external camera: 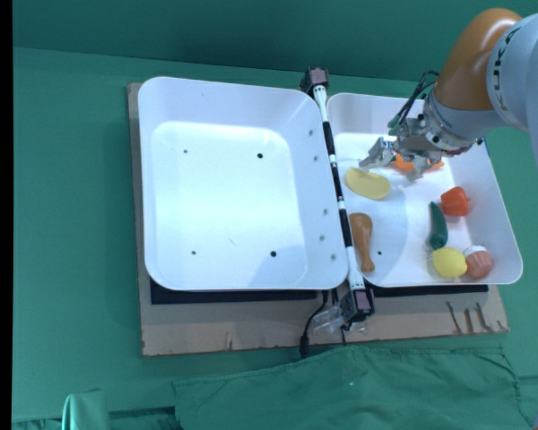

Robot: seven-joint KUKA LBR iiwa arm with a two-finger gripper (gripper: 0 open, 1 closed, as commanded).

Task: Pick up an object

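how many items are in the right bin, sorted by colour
yellow: 2 (flat yellow piece, yellow lemon)
orange: 1 (orange item, partly under the gripper)
red: 1 (red pepper)
green: 1 (green chilli)
brown: 1 (drumstick)
pink and white: 1 (small round item)
total: 7

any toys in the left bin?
No: the left bin holds no toys, while the yellow piece, drumstick and green pepper all lie in the right bin.
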